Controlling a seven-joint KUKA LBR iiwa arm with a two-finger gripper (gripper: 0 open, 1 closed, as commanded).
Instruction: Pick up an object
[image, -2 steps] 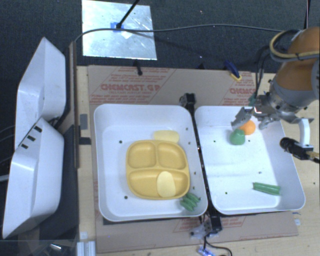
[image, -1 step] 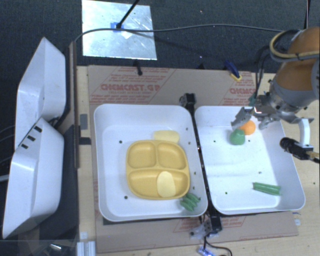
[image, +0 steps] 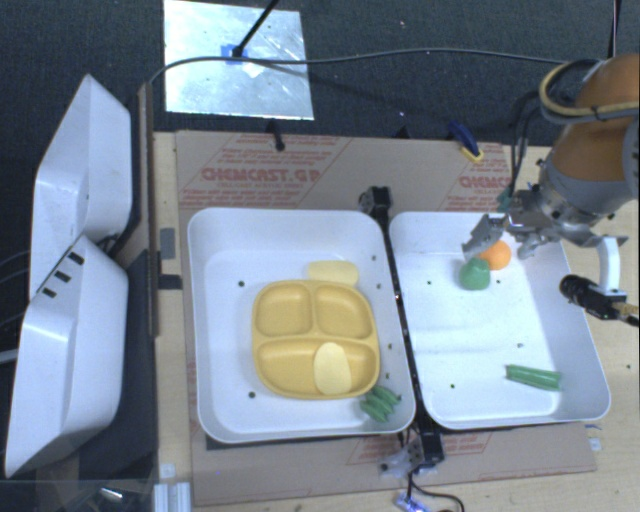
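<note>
Bins sit side by side on the surface — two shallow white ones. In the right bin (image: 560, 400) the robot's hand (image: 503, 240) hangs over the far end, fingers spread and released, just above an orange ball (image: 497, 255) that touches a green ball (image: 474, 275). A green bean pod (image: 533, 376) lies near that bin's front edge. The left bin (image: 215, 330) holds a yellow divided tray (image: 290, 345) — a pale yellow oval (image: 333, 367) rests in it, a pale block (image: 333, 271) behind it, a green pod (image: 380, 403) beside its corner.

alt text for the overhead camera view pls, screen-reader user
The gripper hovers over the right bin, just above an orange ball and green ball. The left bin holds a yellow divided tray.
</note>
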